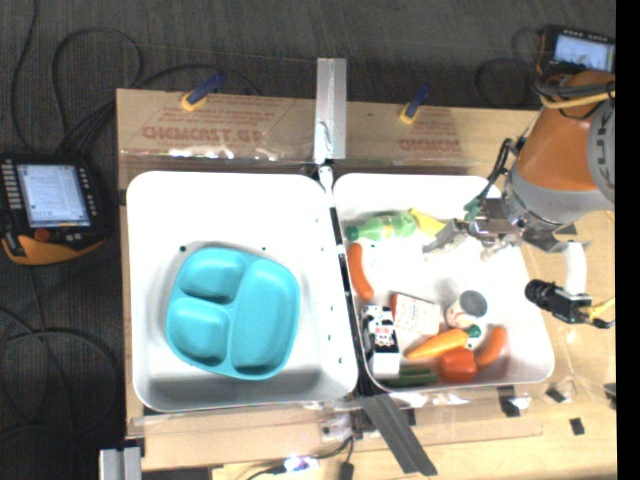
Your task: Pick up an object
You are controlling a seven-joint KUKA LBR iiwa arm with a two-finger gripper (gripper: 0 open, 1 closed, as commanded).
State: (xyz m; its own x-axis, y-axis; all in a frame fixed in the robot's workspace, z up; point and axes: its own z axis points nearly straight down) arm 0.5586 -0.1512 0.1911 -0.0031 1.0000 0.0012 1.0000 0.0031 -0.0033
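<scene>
Green bottle (381, 228) lengthwise left-right

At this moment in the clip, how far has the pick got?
Nothing looks done yet: the pincer hangs open over the right bin, with nothing between its fingers. In hand is the approach; it sits near the yellow piece and green bottle. Closing on an object and lifting it remain. The blue divided plate lies in the left bin.
</scene>
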